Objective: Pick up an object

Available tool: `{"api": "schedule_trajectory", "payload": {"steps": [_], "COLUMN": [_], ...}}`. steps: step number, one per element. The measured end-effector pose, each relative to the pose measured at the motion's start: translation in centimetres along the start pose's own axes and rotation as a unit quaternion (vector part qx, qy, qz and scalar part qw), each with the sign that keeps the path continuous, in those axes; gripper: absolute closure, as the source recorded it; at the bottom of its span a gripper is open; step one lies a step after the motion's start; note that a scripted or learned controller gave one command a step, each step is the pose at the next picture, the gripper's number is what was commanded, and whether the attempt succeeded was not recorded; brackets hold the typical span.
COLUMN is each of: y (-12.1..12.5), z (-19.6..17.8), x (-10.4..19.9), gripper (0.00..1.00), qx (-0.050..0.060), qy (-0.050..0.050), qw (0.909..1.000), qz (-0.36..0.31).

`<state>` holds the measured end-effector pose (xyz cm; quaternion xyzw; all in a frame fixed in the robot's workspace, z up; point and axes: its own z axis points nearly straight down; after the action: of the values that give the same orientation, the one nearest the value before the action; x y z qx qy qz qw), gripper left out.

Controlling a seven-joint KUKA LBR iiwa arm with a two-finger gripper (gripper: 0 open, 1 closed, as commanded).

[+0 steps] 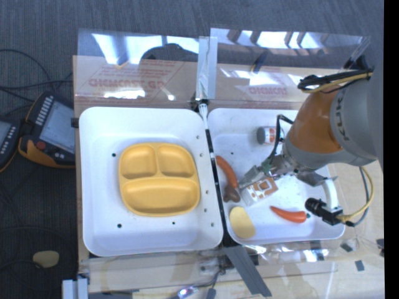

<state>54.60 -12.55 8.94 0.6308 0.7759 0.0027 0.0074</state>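
The tool (264,178) is down in the right bin (240,143). Nothing is lifted yet. I cannot tell if it's pinching.

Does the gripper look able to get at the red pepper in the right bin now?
Probably yes. The red pepper lies uncovered on the floor of the right bin, apart from the other things, and the gripper is close, up and left of it. The bin's front wall is near.
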Motion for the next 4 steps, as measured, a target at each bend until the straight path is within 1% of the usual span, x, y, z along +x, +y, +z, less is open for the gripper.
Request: {"api": "schedule_trajectory", "payload": {"steps": [1,2,3,4], "y": [-2.5,-2.4,-2.3,-5.8], "z": [-0.1,-1.0,-9.4,-5.9], "x": [1.2,1.2,5.1,2.3], "gripper": [0.0,1.0,1.0,1.0], "qx": [0.0,-0.001,0.01,0.011], "qy": [0.0,0.001,0.002,-0.001], "qw": [0.9998,0.9998,0.9807,0.8836], "qz": [-0.021,-0.02,0.195,0.468]}}
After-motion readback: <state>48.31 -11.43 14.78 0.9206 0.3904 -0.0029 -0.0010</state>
